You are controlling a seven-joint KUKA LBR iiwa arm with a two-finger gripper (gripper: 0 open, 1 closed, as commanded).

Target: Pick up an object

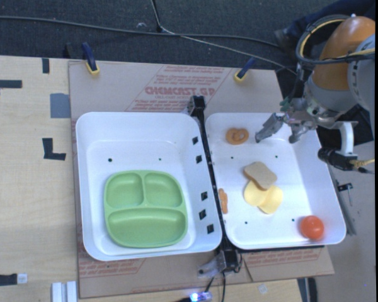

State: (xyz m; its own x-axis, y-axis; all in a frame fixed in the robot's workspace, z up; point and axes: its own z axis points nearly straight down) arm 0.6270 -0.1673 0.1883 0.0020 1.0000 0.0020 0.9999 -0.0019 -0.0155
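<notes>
a: where is the gripper (281, 131)?

b: over the far edge of the right bin (324, 187), hanging from the grey arm (340, 55) that reaches in from the right. its two fingers (266, 129) stand apart, with nothing between them — the bin floor shows through the gap.

a: what lies in that bin?

b: five things. a small brown pretzel (237, 136) near the far left corner, just beside the left fingertip but not touching it. a tan slice of bread (260, 173) near the middle, tilted, its near edge overlapping a yellow piece of cheese (264, 198). a small orange piece (223, 201) against the left wall — too small to tell what it is. a red tomato (312, 227) in the near right corner, well apart from the rest.

a: and the left bin (91, 137)?

b: it holds a green divided plate (145, 207), lying flat toward the near side, two small compartments at the far side and one long one at the near side. the plate's compartments hold nothing.

a: setting?

b: both bins sit side by side on a sheet of cardboard (170, 87), held at the far edge by two clamps (90, 61). black cables (157, 24) run across the dark floor beyond.
</notes>
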